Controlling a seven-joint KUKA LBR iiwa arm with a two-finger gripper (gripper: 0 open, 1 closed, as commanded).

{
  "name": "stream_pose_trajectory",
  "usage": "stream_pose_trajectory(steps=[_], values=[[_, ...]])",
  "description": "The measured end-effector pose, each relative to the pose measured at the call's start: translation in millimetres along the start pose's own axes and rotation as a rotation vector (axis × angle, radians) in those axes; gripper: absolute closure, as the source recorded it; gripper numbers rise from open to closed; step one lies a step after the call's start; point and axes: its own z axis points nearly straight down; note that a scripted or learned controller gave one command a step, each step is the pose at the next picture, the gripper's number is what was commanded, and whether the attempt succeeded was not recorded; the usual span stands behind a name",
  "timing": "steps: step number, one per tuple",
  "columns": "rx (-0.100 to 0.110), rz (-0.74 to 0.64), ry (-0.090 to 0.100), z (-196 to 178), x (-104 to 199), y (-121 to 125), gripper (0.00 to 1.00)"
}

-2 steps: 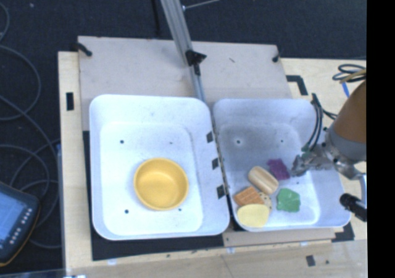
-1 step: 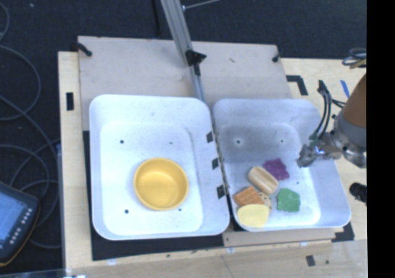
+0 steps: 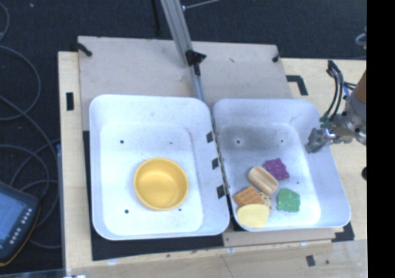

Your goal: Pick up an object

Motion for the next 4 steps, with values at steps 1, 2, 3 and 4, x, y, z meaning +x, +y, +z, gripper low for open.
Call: stream_pose_trajectory(steps=[1, 2, 3, 4], values=[[0.006, -0.002, 0.001, 0.6, -0.8, 0.7, 1.0], [0.006, -0.002, 0.003, -0.5, 48.8, 9.4, 1.0], [0.005, -0.003, 0.004, -11.9, 93.0, 24.6, 1.0], [0.007, -0.002, 0.003, -6.2, 138.7, 49.8, 1.0]])
